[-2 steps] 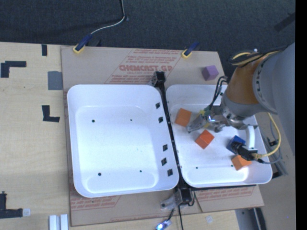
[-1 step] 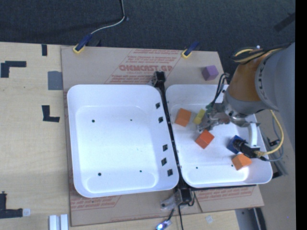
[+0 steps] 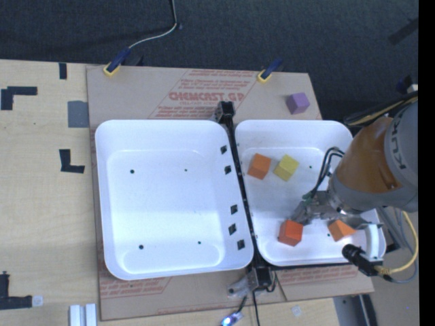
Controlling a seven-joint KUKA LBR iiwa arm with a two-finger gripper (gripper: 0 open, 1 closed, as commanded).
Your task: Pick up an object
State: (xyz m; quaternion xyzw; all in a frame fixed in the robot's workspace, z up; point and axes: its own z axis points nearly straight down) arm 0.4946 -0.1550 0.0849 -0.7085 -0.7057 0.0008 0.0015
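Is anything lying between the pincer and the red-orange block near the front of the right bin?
Nothing visible does. The pincer sits just above the red-orange block in the right bin; the other blocks lie off to the sides.

Arm (image 3: 380, 165) enters from the right, grey body with orange band above the wrist, bent steeply downward. Wrist sits up and right of the jaws, dark cables looping off its left side. Gripper (image 3: 299, 216) points down and left, at the arm's lowest reach. Finger spread too dark and small to read from this overhead slant.
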